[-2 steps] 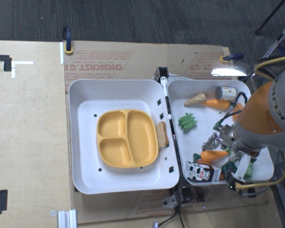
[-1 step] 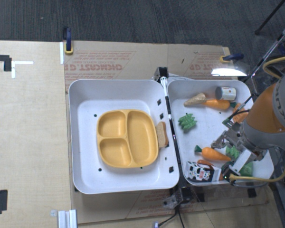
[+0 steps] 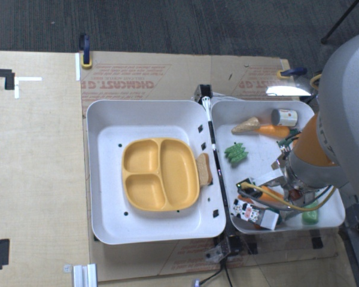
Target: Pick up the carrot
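Orange tapered plastic carrot (image 3: 274,131) noted at the right white bin's (image 3: 329,220) far side — judged light, rigid, slick, best pinched mid-length — end effector (image 3: 279,191) state cannot be told.

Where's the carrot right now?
The carrot lies near the far edge of the right bin, between the tan wedge and the grey cylinder, above the green piece.
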Available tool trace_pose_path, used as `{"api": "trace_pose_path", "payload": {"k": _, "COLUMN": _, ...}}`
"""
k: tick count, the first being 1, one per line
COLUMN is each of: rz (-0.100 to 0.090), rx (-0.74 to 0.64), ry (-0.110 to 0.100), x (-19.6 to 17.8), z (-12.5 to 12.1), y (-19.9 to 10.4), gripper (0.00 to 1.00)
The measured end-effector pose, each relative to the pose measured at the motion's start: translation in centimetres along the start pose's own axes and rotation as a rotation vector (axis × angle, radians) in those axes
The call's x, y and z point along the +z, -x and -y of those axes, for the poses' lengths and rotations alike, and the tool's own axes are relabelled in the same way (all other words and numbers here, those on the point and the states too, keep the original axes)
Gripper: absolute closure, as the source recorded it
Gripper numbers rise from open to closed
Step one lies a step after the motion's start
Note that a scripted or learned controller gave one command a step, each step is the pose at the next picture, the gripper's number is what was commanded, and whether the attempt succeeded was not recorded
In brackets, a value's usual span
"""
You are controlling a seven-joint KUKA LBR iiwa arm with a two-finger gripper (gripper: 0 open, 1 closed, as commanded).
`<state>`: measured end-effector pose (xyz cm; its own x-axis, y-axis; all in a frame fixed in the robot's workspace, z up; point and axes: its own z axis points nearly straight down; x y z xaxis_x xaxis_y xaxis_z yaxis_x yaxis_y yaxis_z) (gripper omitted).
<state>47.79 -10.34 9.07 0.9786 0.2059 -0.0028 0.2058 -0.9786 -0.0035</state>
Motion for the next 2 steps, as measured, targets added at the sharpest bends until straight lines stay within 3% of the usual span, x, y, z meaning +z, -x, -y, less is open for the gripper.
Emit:
{"api": "trace_pose_path", "payload": {"k": 1, "rz": 0.003, "rx": -0.002, "ry": 0.0, "x": 0.0, "z": -3.4, "y": -2.3, "gripper": 0.0}}
{"api": "trace_pose_path", "payload": {"k": 2, "rz": 0.002, "rx": 0.006, "ry": -0.002, "x": 0.0, "z": 0.9, "y": -0.1, "gripper": 0.0}}
